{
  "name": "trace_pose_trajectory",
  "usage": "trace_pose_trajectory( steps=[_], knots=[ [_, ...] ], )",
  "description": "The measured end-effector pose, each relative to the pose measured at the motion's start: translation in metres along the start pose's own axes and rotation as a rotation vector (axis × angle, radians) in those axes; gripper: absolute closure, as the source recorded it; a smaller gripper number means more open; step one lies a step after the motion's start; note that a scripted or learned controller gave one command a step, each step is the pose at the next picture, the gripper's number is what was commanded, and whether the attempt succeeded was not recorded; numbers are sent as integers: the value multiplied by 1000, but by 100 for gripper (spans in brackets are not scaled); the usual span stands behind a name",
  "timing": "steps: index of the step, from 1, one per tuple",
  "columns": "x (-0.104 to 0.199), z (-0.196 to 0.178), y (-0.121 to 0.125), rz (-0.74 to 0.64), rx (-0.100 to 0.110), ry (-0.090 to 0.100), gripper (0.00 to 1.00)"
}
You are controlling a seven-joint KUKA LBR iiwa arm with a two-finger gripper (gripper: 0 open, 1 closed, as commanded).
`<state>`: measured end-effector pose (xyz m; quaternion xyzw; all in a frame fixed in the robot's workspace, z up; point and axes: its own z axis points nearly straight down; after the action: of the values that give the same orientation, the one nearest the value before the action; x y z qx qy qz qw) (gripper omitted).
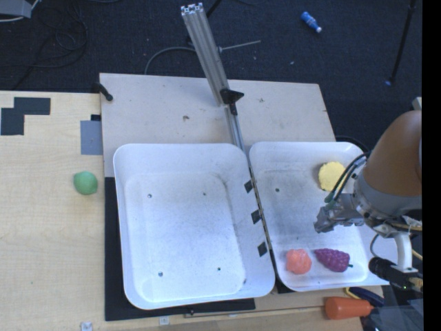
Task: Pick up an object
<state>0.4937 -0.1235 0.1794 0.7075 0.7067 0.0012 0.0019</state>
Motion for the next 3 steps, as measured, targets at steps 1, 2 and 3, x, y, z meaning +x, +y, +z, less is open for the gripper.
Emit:
trace_pose_trajectory(
  steps=[1, 2, 3],
  knots=[
    [4, -45, -5, -1, 1, 1, 100],
    [4, -80, -5, -1, 2, 1, 100],
    [59, -66, -3, -5, 6, 2, 100]
  ],
)
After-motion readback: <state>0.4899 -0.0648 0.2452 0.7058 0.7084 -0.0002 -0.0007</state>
